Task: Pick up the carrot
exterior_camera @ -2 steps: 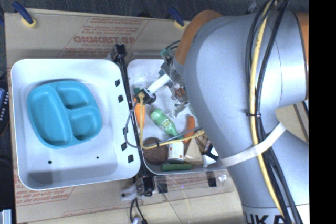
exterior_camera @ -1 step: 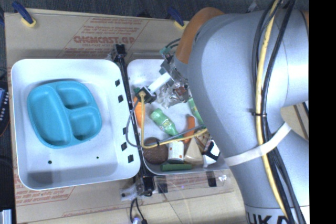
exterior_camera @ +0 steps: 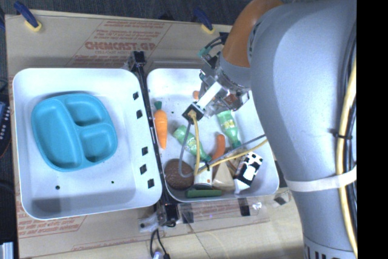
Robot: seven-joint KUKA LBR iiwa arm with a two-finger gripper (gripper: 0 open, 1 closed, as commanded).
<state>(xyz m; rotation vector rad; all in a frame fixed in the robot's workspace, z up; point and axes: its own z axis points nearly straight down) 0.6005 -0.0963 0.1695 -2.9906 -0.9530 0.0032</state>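
Note:
The carrot point(exterior_camera: 160, 128), orange with a green top, lies lengthwise in the right bin point(exterior_camera: 173, 79), close against its left wall. My gripper point(exterior_camera: 232, 97) hangs over the bin's upper middle, to the right of the carrot and well apart from it. The grey wrist covers most of the gripper. Nothing shows between it and the carrot.
Around the gripper lie a green bottle point(exterior_camera: 229, 125), a second orange vegetable point(exterior_camera: 218, 145), a green leafy piece point(exterior_camera: 187, 136), a brown round item point(exterior_camera: 177, 173), a black-and-white toy point(exterior_camera: 248, 168) and a green stick point(exterior_camera: 204, 193). The left bin point(exterior_camera: 36, 197) holds a blue divided tray point(exterior_camera: 73, 130).

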